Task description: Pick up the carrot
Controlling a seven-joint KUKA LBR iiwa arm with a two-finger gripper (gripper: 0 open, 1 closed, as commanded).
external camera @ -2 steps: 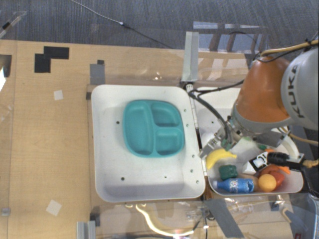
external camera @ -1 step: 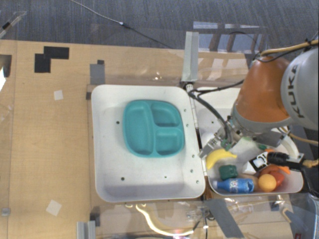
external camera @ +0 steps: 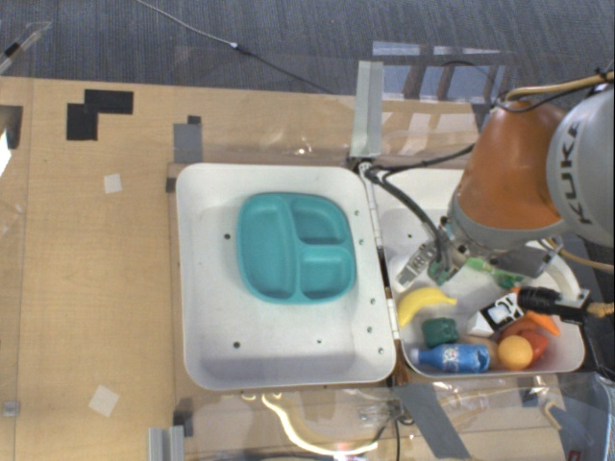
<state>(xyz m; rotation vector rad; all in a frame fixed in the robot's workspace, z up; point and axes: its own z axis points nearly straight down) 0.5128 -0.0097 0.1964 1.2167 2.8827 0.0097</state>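
Tapered orange carrot (external camera: 541, 323) beside round orange (external camera: 516, 351)

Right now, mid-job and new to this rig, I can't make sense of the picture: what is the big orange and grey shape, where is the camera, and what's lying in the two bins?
The camera sits above the bench, looking down at a slant. The orange and grey shape is the robot arm, reaching in from the right over the right bin. Its wrist hides the grasping end, so I cannot tell what, if anything, it holds. The left bin has a teal divided plate. The right bin has a yellow banana, a dark green block, a blue bottle, an orange ball-shaped fruit and the carrot, partly hidden beside a black and white tag.
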